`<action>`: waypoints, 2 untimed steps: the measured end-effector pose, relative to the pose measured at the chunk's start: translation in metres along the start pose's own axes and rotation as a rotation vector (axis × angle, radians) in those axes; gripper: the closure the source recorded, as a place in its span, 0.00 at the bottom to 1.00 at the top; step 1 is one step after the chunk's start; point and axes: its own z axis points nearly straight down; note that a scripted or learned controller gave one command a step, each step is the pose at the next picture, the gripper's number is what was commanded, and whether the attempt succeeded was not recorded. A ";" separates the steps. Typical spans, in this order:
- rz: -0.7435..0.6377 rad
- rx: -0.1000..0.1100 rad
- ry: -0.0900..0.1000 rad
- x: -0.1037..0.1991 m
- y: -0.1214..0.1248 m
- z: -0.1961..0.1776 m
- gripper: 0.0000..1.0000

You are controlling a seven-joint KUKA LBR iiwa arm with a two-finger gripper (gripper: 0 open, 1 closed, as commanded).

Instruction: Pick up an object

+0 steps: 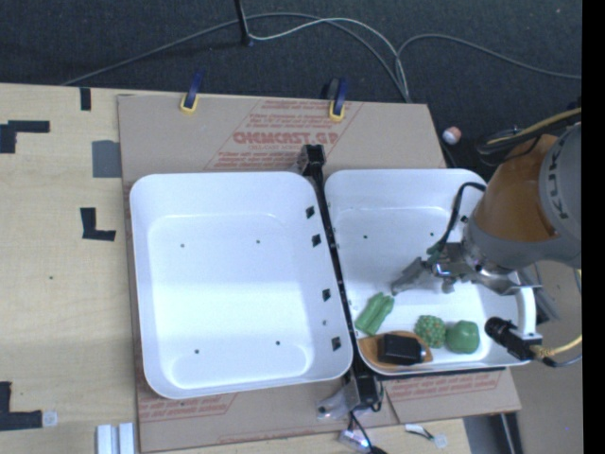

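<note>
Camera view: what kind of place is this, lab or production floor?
Likely a robotics lab test bench: two white bins on clamped cardboard, loose cables across carpet, and toy-like objects such as a green block.

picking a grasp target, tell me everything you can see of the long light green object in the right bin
The long light green object is a stubby, smooth-looking bar, seemingly plastic, lying flat and tilted diagonally on the floor of the right white bin, close to the black divider between the bins. Its lower end sits just above the tan wooden piece; whether they touch is unclear. Nothing grips it.
</note>
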 end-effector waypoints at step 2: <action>0.001 -0.010 -0.003 -0.008 0.008 -0.068 1.00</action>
